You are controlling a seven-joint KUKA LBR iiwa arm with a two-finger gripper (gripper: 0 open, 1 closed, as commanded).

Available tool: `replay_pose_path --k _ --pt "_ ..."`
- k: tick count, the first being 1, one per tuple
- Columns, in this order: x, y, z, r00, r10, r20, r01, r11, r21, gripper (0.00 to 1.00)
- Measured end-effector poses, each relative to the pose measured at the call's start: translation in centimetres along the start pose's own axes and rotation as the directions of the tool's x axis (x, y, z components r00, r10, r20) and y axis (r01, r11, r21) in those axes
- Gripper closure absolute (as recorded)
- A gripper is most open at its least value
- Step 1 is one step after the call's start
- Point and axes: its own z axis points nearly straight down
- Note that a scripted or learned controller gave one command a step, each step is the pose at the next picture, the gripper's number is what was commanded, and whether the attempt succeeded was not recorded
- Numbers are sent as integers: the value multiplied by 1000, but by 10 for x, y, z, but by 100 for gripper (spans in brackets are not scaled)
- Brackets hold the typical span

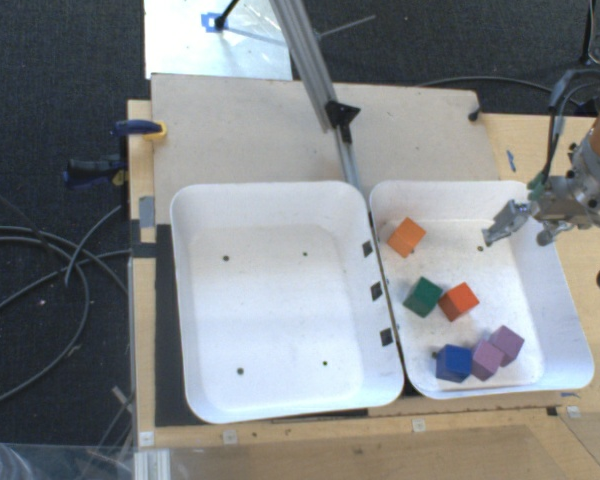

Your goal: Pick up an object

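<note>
While my gripper [520,225] hangs over the upper right part of the right bin [570,313], its metal fingers [502,224] stand apart, closed on nothing. Contents of that bin, all small matte cubes with crisp edges:
- light orange cube [406,237], upper left, alone, tilted on its corner line.
- green cube [423,297], mid-bin, touching or just beside a red-orange cube [460,301].
- blue cube [454,362], near the front wall, pressed against two purple cubes [496,352].

Both bins are shallow, smooth white plastic with rounded corners. The left bin [195,268] shows small dark dots on its floor. The bench [240,133] is pale board.
</note>
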Motion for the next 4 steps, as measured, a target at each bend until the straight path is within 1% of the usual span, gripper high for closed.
replay_pose_path --k 1,2,3,4 --pt "-16 -17 118 1000 3 -1 -3 1000 9 0" --pt "-1 -10 162 1000 3 7 -2 1000 -19 0" --pt "25 0 59 1000 -4 2 4 1000 -8 0" --pt "2 55 49 1000 -2 3 2 1000 -5 0"
